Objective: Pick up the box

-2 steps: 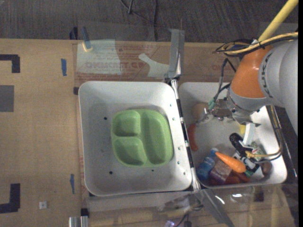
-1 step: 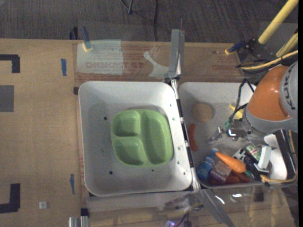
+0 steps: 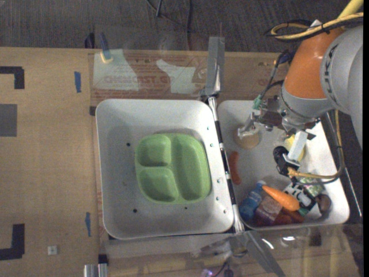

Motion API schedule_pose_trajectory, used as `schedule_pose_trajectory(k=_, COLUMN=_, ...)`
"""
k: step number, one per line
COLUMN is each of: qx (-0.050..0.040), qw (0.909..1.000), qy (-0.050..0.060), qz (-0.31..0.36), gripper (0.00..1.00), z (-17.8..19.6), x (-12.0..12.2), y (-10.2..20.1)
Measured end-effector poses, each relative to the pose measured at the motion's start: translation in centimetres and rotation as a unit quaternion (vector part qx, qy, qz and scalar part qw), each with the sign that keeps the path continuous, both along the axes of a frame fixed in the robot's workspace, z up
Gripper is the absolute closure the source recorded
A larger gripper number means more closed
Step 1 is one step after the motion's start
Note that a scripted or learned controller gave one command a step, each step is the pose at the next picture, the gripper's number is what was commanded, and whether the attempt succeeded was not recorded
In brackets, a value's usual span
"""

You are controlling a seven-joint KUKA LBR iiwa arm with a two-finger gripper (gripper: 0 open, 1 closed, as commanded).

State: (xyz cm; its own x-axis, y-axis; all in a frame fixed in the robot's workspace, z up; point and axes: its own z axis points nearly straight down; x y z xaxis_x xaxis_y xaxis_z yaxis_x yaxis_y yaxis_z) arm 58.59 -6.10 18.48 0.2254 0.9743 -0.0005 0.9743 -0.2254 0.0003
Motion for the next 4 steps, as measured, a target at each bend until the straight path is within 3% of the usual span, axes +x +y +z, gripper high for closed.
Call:
schedule_pose_trajectory(k=1, qx=0.0004, qw=0.9995, qy=-0.002, qz=0.032, gripper=0.00, z=-9.8, x=-1.7, y=-3.3)
schedule_pose_trajectory(k=2, qx=0.0009, qw=0.9995, qy=0.001, qz=-0.032, gripper=0.00, z=-4.0, x=-10.7, y=-10.2)
schedule_pose_trajectory(k=3, qx=-0.0001, qw=0.9986, qy=0.000, qz=-0.053, gripper=0.00, z=15.1, x=-9.4, y=-5.4)
schedule_pose_trajectory(k=4, qx=-0.0010, qw=0.9987, qy=0.000, qz=-0.052, gripper=1.00, z=16.1, x=-9.3, y=-5.3)
